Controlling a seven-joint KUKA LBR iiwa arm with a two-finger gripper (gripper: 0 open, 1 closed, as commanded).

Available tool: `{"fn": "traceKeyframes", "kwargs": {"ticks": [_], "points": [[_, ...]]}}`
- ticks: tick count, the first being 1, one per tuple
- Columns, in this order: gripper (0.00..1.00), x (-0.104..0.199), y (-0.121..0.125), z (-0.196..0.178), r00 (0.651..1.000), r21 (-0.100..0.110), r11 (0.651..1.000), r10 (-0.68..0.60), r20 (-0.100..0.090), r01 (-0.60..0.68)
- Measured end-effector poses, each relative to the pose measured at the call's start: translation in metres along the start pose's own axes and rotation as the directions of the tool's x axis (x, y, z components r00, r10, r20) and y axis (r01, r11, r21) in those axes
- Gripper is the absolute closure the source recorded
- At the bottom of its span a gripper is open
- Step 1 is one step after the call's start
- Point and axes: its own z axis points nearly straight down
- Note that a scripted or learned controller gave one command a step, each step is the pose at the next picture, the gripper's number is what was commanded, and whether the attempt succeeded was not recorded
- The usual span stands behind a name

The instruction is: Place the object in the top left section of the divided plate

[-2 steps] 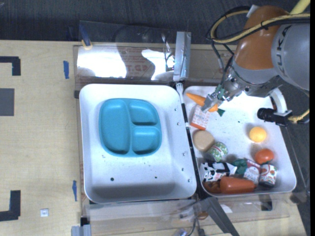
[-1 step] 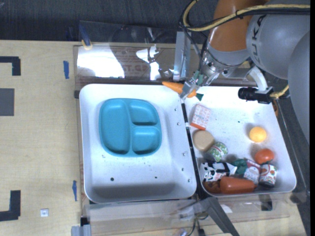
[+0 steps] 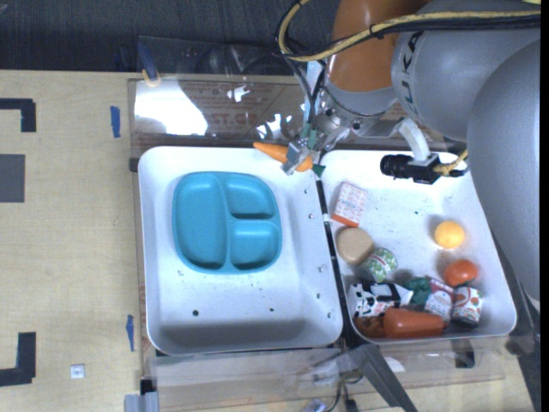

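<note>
Orange carrot [image 3: 273, 152] clamped in gripper [image 3: 300, 157], above left bin's [image 3: 163, 316] far rim

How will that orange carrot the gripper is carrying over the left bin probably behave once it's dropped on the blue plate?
The carrot looks like a small moulded toy, so probably stiff and light. Its tapered, rounded shape may roll or pivot on landing. The gripper pinches only its thick end, so it might tilt on release over the divided plate.

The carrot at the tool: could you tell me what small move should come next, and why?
Probably carry it left and forward. The carrot sits between the tool fingers at the left bin back rim, short of the plate. Its top left section lies toward the near-left from there.
</note>
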Motion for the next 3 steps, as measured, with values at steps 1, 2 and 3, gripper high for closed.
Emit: {"fn": "traceKeyframes", "kwargs": {"ticks": [1,2,3], "points": [[1.0,0.055,0.041,-0.06,1.0,-0.004,1.0,-0.017,0.0,0.017],[1.0,0.066,0.044,0.035,0.996,0.014,0.996,0.092,-0.005,-0.092],[0.0,0.065,0.047,0.029,0.996,0.005,0.996,0.092,-0.002,-0.092]]}}
